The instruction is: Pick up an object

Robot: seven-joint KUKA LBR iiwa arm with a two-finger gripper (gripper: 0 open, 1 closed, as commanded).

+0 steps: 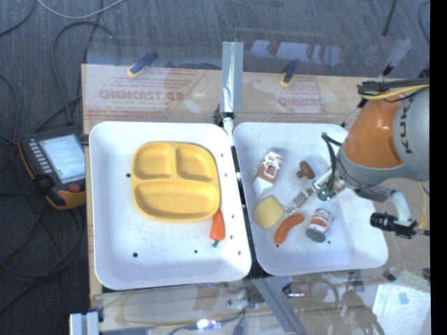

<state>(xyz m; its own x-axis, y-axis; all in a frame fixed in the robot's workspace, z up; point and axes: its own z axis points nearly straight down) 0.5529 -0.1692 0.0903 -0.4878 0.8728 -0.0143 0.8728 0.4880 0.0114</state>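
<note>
Sausage [288, 227]: smooth orange-red cylinder, right bin [363, 253], touching the rounded yellow block [267, 212]. Gripper [299, 201]: just above it, over the bin floor; whether its tips are spread cannot be told. Hazard, judged: crowding may deflect the grab onto the glossy can [318, 225] or the carton [268, 170].

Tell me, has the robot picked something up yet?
Not yet. Nothing looks lifted: the orange sausage, the pale yellow round piece, the small tin can, the white and orange carton and the small brown piece all lie in the right white bin. The gripper is low among them. Grasping and lifting are left.
</note>
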